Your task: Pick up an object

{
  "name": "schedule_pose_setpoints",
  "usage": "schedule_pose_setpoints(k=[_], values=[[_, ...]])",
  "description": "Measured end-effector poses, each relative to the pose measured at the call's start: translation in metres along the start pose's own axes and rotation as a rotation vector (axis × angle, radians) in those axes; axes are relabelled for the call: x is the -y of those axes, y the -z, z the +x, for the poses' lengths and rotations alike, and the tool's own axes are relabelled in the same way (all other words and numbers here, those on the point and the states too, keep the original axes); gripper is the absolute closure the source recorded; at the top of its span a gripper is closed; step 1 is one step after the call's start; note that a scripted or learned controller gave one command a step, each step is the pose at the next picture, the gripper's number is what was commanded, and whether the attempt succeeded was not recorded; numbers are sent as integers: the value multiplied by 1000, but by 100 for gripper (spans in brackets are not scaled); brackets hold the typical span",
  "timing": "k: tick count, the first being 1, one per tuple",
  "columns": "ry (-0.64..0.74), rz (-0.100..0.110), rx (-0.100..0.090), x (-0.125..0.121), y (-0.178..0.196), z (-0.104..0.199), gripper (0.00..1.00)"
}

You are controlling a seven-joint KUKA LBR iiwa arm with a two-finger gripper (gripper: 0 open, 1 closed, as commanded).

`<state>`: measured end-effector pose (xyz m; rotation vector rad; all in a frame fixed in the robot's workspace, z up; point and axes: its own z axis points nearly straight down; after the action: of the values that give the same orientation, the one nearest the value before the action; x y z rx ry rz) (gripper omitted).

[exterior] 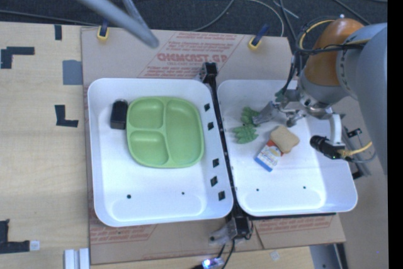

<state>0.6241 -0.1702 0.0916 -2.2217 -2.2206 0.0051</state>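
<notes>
Three small, apparently light items sit in the right bin (334,198), the green toy (247,125) likely soft, graspable mid-body; end effector (281,107) state cannot be told.

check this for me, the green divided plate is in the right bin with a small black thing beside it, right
Not quite: the camera view shows the green divided plate in the left bin, not the right one. The small black thing does sit beside it, at the plate's left edge.
</notes>
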Motion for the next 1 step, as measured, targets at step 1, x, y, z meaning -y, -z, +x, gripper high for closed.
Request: schedule_pose_setpoints(k=[1], values=[[4, -8, -1, -3, 15, 2, 100]])
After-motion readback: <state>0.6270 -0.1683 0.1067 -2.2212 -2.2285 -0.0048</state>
